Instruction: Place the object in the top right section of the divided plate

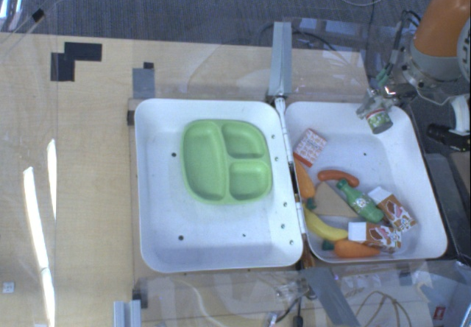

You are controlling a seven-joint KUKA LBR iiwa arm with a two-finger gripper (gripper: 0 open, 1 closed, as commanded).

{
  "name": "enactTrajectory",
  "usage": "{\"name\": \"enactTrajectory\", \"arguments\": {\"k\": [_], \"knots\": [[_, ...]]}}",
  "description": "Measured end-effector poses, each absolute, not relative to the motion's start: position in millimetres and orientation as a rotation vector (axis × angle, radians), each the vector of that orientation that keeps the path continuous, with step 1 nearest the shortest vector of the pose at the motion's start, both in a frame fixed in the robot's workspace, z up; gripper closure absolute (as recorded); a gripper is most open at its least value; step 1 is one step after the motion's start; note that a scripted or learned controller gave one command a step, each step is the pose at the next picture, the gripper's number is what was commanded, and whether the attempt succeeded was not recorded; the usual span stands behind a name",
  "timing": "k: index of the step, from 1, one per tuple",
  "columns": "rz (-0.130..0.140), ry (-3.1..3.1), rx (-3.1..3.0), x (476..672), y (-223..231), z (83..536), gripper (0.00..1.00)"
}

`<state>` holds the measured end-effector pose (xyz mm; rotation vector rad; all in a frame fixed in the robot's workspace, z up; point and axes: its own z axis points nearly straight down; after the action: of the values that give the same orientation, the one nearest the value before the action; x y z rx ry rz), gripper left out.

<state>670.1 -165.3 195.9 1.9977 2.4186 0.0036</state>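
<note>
hand (pixel 377 106) over right bin's (pixel 412 143) far corner, small greenish object (pixel 380 121) partly hidden

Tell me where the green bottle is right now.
The green bottle lies in the right bin, in its lower middle, just below the sausage and left of the small cartons.

End effector (pixel 380 106) grips a small green-labelled object (pixel 380 120) above the right bin's (pixel 427 193) far corner. Green divided plate (pixel 225 161) sits in left bin (pixel 158 193).

small green-white object (pixel 380 120) | far right-bin corner; green divided plate (pixel 225 161) | left bin
</note>
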Motion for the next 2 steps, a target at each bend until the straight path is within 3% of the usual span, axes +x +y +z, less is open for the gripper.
{"name": "enactTrajectory", "arguments": {"k": [1,2], "knots": [[0.002,2.461,1.953,623.1,-96.2,136.7,1.00],[0.004,2.347,2.087,610.3,3.4,184.9,1.00]]}}
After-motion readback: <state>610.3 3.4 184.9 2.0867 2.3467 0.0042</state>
